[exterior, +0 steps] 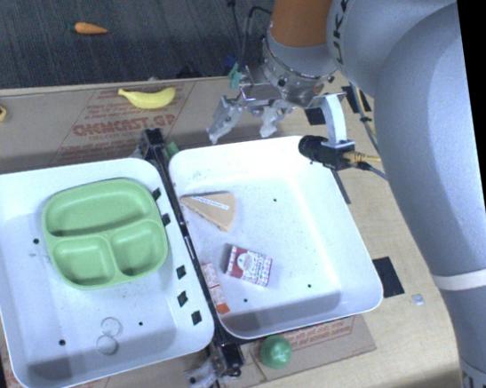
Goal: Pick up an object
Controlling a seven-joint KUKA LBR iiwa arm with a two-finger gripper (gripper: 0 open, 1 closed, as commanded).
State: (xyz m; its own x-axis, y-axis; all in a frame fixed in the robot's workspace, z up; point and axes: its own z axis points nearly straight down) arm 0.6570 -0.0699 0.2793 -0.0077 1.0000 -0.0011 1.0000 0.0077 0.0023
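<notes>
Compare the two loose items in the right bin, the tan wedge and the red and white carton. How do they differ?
The tan wedge is triangular and plain; the red and white carton is rectangular and printed. The wedge lies nearer the bin's far edge, close to the divider; the carton lies closer to the near edge. Both lie flat in the right bin, apart from each other.

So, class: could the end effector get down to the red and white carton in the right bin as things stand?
Probably yes. The end effector sits above the right bin's far rim, and the red and white carton lies flat and uncovered, apart from the tan wedge.
</notes>
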